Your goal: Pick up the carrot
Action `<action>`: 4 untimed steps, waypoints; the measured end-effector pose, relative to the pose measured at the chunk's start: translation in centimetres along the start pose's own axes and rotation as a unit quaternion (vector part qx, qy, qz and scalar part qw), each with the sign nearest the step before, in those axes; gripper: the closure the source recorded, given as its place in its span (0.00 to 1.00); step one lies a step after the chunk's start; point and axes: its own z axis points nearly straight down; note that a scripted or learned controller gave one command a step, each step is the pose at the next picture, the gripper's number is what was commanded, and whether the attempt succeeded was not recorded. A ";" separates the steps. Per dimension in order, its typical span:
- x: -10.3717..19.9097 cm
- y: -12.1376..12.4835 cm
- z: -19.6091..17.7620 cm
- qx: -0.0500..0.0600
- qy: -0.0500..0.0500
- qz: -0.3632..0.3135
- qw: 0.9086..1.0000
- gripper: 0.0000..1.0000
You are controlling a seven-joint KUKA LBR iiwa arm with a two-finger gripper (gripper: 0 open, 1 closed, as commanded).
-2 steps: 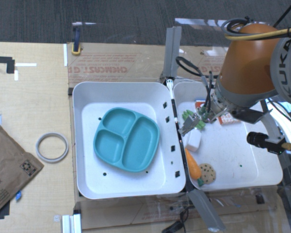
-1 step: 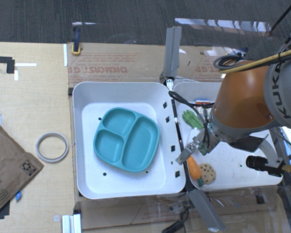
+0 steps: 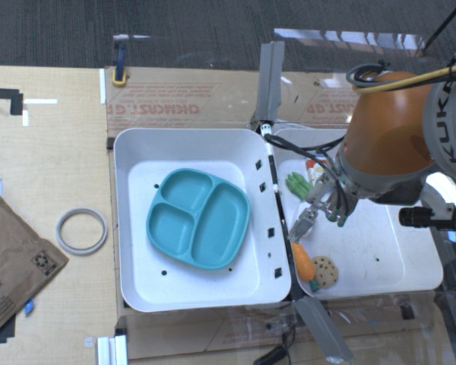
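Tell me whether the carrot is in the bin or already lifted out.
In the bin. The carrot lies on the floor of the right bin beside a cookie, and the gripper is above it, not around it.

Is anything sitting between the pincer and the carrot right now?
Nothing visible does. The pincer hangs just above the carrot, which lies in the right bin against its left wall. A cookie sits just right of the carrot, close enough to crowd a grasp, and a green item lies farther back.
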 end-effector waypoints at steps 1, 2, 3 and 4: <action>2.4 -2.9 0.0 0.000 0.001 -0.115 0.993 0.00; 1.6 -4.0 0.0 0.000 0.000 -0.085 0.996 0.00; 2.2 -3.2 0.0 0.000 0.000 -0.173 0.985 0.00; 2.1 -3.2 0.0 0.000 0.000 -0.173 0.985 0.00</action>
